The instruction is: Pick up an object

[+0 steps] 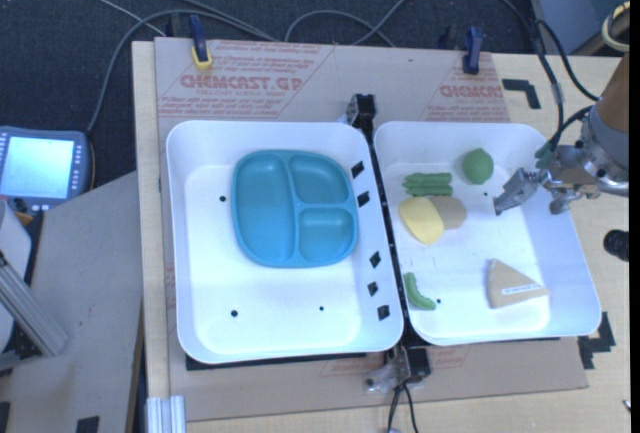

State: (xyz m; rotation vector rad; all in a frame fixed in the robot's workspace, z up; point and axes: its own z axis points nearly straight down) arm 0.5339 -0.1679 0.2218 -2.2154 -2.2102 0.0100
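Hovering over the right bin (pixel 560 321), the gripper (pixel 538 189) has its fingers spread apart and holds nothing. The green ball (pixel 476 164) sits close by, so it should go down straight over it, then squeeze.

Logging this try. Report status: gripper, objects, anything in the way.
Gripper over right bin, open, nothing between fingers. Nearest: green ball. Also yellow piece, wedge. Nothing blocking the ball.

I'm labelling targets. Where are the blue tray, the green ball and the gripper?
blue tray (pixel 262 211): camera view, bare floor of its large compartment.
green ball (pixel 477 165): camera view, its middle.
gripper (pixel 530 193): camera view, between its fingertips.
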